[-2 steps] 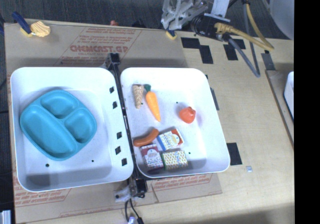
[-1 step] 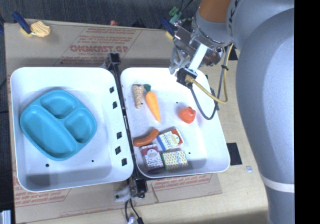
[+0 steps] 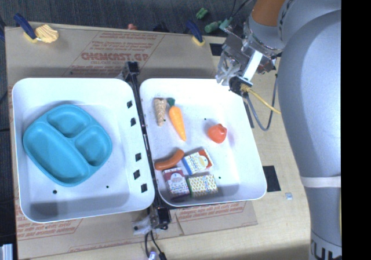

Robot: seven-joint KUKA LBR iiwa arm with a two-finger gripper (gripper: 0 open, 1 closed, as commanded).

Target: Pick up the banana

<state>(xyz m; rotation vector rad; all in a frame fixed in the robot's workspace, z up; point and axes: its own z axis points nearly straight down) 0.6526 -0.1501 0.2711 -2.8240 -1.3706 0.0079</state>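
My gripper point(image 3: 225, 77) hangs over the back right rim of the right bin point(image 3: 249, 154), away from the items inside. Down the bin's left side lie a pale speckled stick-shaped item point(image 3: 159, 111), an orange carrot point(image 3: 177, 122) and an orange-red sausage point(image 3: 168, 159). A small red round fruit point(image 3: 218, 132) sits alone toward the right of the bin. I cannot make out a yellow banana shape among these items.
Three small printed boxes point(image 3: 197, 162) point(image 3: 175, 184) point(image 3: 203, 185) crowd the right bin's front. The left bin point(image 3: 35, 201) holds a blue divided plate point(image 3: 66, 143). A yellow-tipped clamp point(image 3: 45, 34) sits at the cardboard's back left corner.
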